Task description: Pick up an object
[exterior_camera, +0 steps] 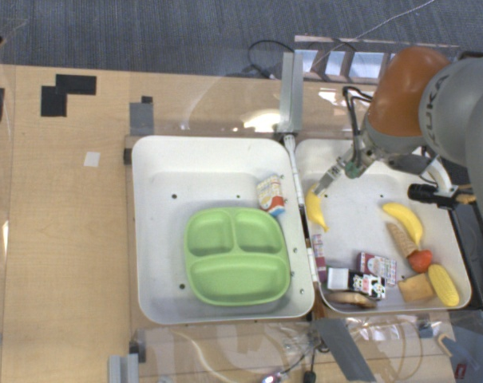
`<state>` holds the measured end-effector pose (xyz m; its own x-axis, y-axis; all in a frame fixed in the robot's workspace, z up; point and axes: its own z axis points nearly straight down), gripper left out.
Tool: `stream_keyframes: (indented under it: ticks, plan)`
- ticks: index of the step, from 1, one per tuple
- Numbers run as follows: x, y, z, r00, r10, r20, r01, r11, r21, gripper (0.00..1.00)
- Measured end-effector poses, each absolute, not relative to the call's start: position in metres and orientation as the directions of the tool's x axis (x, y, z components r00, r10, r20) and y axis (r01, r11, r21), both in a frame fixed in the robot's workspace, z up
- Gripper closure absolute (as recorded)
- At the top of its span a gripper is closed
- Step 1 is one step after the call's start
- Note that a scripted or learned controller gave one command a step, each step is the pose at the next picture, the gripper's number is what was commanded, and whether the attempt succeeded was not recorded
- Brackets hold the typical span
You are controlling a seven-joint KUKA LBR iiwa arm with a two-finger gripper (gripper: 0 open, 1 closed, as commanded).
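My gripper [327,180] hangs low over the upper left part of the right bin [349,214], just above and right of a small yellow banana [314,211] that lies against the bin's left wall. I see nothing held in it. Further right in that bin are a larger banana [405,220], a tan cone [401,240], a red tomato [421,259], a corn cob [443,284] and a tan block [415,289]. A pink and white carton [376,266] and a black and white box [361,282] lie near the front wall.
The left bin [157,214] holds a green divided plate [237,255] and a small white carton [271,194] near the wall between the bins. A metal post [292,94] stands behind that wall. The grey arm with its orange band [405,94] covers the right bin's back right corner.
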<state>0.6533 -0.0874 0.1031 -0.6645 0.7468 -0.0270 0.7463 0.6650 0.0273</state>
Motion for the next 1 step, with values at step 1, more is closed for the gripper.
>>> stream_keyframes:
  ticks: [1]
  plan:
    - [0.6525,-0.0911,0.102,-0.563,0.826,-0.021,0.825,0.564,0.029,0.0]
